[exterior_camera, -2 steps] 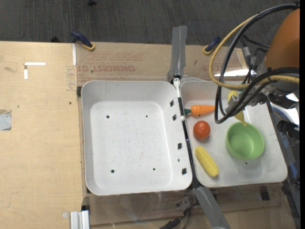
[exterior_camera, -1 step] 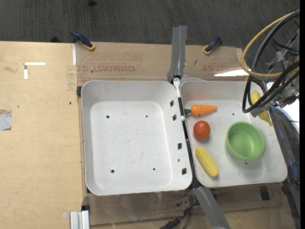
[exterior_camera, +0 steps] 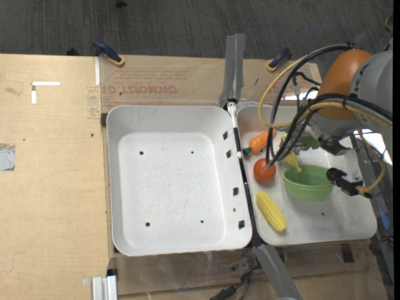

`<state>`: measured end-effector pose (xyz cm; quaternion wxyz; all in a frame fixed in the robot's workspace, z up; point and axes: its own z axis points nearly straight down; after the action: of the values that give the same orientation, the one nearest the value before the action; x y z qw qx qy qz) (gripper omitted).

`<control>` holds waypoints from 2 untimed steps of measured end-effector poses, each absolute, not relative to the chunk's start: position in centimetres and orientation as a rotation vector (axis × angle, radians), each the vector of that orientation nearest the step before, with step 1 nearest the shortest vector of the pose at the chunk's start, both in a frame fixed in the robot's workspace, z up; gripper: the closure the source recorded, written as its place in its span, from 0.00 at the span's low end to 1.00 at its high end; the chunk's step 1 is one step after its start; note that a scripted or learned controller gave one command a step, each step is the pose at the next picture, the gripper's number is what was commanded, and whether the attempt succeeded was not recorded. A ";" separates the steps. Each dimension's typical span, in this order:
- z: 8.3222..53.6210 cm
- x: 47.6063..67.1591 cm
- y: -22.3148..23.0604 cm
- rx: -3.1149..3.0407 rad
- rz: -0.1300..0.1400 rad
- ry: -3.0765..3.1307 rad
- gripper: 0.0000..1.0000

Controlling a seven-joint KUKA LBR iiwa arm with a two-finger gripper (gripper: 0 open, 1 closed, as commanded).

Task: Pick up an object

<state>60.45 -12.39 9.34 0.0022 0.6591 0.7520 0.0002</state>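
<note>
Two white bins sit on a pale tan wooden tabletop (exterior_camera: 50, 167); the left bin (exterior_camera: 125, 186) is speckled with a few small dark dots. In the right bin (exterior_camera: 350, 220), a yellow corn cob (exterior_camera: 272, 210), a red tomato (exterior_camera: 264, 170), an orange carrot (exterior_camera: 260, 142) and a light green bowl (exterior_camera: 308, 184) supply the colour. The grey arm (exterior_camera: 375, 86) wears its orange band (exterior_camera: 344, 83) (looped with black and yellow cables). Blue-and-orange clamps (exterior_camera: 107, 52) grip brown cardboard (exterior_camera: 162, 86) printed in faded red.
</note>
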 end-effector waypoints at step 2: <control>10.7 47.7 -15.2 2.215 -0.001 2.227 1.00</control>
<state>47.73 -15.23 10.69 0.0003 0.7052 0.7090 -0.0003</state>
